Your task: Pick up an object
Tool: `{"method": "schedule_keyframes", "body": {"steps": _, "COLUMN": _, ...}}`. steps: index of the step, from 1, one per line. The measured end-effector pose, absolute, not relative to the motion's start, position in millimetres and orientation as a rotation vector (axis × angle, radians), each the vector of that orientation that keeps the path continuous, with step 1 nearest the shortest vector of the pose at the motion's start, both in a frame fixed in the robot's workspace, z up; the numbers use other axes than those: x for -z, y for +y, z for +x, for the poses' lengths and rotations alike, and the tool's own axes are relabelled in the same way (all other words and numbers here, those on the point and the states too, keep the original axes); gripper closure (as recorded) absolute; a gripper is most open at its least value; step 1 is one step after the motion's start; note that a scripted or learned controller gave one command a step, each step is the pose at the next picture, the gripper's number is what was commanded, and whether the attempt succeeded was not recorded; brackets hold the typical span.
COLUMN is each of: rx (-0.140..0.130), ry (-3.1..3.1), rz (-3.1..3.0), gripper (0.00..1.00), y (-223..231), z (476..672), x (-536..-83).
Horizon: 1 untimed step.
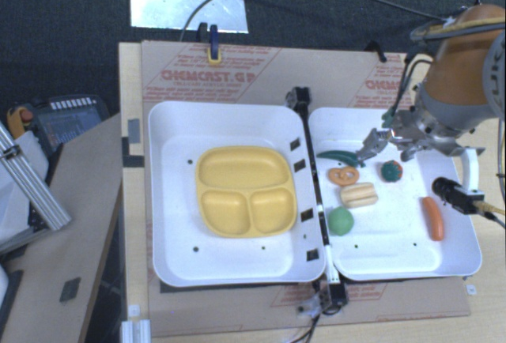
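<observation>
The right bin holds several small items. A dark green pepper lies near its left wall, with a brown pretzel just below it. Further toward the front are a tan bun and a green ball. A dark green and red piece sits mid-bin, and an orange sausage lies toward the right. My gripper hangs over the back of this bin, just right of the pepper and above the pretzel, with nothing seen held in it.
The left bin holds a yellow divided plate. A black divider with clips runs between the two bins. Cardboard lies under both. A pendant and an aluminium rail sit at the left.
</observation>
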State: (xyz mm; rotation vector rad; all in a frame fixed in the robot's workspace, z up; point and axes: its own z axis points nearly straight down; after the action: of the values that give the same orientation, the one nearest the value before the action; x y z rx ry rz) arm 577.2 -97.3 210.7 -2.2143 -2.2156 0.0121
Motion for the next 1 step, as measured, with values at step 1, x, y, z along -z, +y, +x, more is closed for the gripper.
{"method": "schedule_keyframes", "body": {"steps": 1, "rx": 0.001, "ry": -2.226, "rz": -2.219, "gripper": 0.00, "y": -97.2, "z": 580.0, "x": -217.9}}
